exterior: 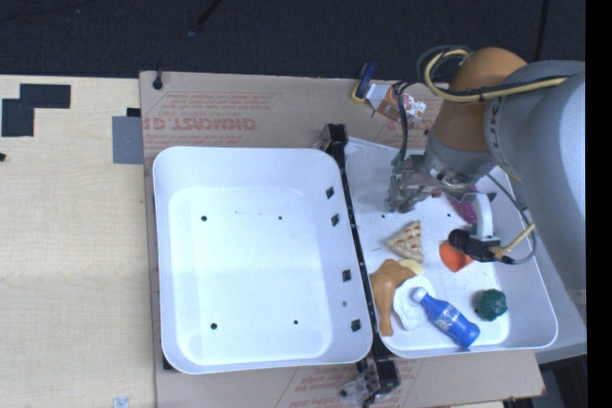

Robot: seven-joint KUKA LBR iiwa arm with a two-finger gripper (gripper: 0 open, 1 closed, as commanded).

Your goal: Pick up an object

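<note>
The grey two-finger gripper (405,196) hangs over the right-hand white bin (545,320) at centre right, above a tan, speckled pizza-slice toy (406,240). Nothing shows between its fingers. Mirrored red print on the cardboard sheet (220,110) beneath is unreadable.

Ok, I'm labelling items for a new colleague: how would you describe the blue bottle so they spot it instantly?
Look in the right-hand white bin, at its near edge. The blue bottle lies tilted there, white cap resting on a white piece, between the tan toy and the dark green ball. Nothing else is blue.
</note>
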